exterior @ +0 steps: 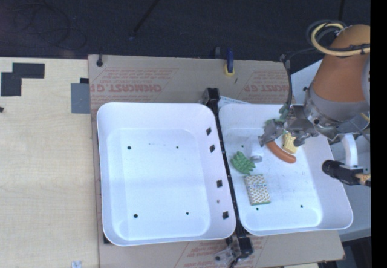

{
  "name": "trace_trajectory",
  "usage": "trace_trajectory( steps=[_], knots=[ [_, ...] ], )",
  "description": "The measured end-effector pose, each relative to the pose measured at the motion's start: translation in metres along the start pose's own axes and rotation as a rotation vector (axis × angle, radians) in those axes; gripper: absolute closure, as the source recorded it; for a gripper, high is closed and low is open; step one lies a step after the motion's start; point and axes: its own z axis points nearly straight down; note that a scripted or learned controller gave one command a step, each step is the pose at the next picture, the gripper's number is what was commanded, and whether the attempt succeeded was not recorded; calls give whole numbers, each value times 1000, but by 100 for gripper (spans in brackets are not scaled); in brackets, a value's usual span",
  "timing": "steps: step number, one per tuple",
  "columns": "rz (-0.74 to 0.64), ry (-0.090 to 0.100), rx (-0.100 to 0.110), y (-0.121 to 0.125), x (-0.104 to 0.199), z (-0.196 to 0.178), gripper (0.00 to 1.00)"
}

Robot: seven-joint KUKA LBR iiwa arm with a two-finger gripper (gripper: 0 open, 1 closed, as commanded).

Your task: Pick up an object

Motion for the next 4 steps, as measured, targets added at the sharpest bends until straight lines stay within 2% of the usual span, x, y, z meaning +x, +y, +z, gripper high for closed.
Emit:
trace_trajectory(
  steps=[1,2,3,4],
  knots=[
    [0,1,2,0,-1,-10,100],
    [7,2,7,-94,-38,-16,100],
    [-8,1,-9,-50,32,-103,100],
    [-8,3,1,-90,105,-120,100]
  ],
)
